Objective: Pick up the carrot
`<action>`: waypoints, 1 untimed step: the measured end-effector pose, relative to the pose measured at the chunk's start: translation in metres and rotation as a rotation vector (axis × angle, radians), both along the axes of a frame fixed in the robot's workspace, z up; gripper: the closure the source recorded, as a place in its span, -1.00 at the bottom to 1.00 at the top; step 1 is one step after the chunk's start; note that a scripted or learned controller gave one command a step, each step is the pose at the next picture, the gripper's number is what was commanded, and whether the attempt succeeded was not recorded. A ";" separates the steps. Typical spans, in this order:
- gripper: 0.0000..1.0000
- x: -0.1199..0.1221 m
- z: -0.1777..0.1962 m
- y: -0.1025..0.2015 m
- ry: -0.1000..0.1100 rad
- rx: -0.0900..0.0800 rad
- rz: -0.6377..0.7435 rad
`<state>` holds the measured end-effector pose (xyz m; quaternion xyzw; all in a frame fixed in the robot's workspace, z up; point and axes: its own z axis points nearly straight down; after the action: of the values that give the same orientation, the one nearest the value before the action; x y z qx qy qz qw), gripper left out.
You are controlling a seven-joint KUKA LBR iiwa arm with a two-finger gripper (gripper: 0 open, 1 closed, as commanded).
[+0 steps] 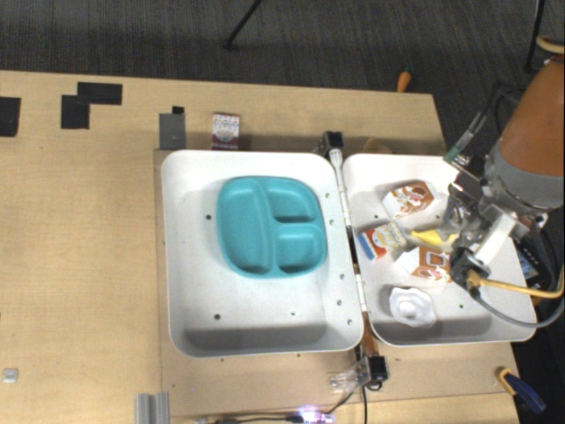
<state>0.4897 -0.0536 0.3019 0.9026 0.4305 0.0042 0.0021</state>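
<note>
Reaching across the worktop (pixel 88 237) into the right bin (pixel 503 321), the arm (pixel 534 140) hung its tool (pixel 466 237) — its opening impossible to tell — over packets (pixel 408 199) where the carrot presumably lay hidden, so a good pick needed a centred, vertical descent.

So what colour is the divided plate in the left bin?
Teal, a plain turquoise-blue; the divided plate shows clearly in the camera view.
</note>
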 end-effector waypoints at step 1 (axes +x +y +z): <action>-1.00 0.000 -0.002 0.001 0.006 0.000 0.002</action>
<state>0.4893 -0.0527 0.2994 0.9021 0.4316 0.0018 0.0008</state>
